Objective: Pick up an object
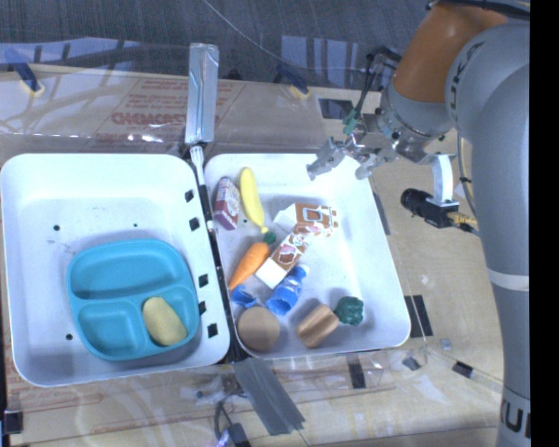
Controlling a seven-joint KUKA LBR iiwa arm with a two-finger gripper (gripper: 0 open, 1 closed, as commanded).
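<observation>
My gripper [343, 165] hangs over the far right corner of the right bin [377, 240], open, with nothing between its fingers. Below and left of it in that bin lie a yellow banana [252, 198], a dark red packet [226, 203], an orange carrot [249, 261], a white and brown printed carton [301, 234] and a blue bottle [285, 296]. Along the near wall sit a round brown piece [258, 329], a tan bread roll [317, 324] and a small dark green item [350, 310].
The left bin [37, 203] holds a blue divided tray [121, 291] with a yellow potato-like object [165, 321] in its near right compartment. A metal bar [201, 91] stands at the back between the bins. The grey arm [489, 128] fills the right side.
</observation>
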